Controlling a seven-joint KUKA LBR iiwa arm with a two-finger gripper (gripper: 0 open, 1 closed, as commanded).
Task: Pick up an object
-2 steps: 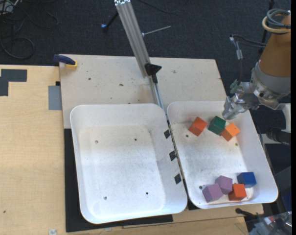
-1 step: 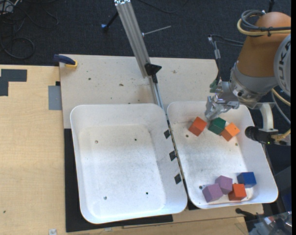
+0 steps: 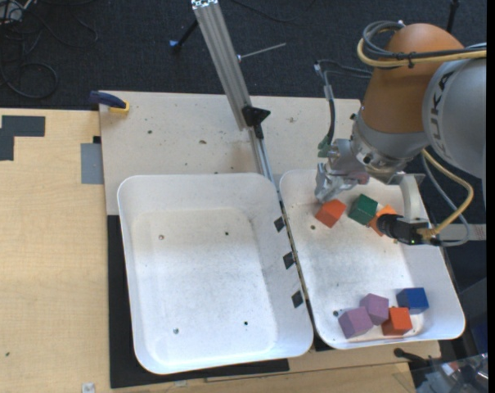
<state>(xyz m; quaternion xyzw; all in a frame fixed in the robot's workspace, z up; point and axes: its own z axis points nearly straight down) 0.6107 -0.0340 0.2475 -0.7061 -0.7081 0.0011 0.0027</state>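
My gripper (image 3: 330, 188) hangs over the far end of the right bin (image 3: 337, 256), just above an orange block (image 3: 330, 213). A green block (image 3: 363, 210) lies right beside the orange one, with another small orange piece (image 3: 385, 219) past it. At the bin's near right corner sit two purple blocks (image 3: 365, 315), an orange block (image 3: 398, 321) and a blue block (image 3: 412, 299). Nothing shows between the fingers.
The left bin (image 3: 202, 273) lies beside the right one, divided by a rim with black clips (image 3: 286, 259). A slanted metal rail (image 3: 231, 72) rises behind the bins. The arm's orange band (image 3: 411, 72) and cables overhang the right bin's far right.
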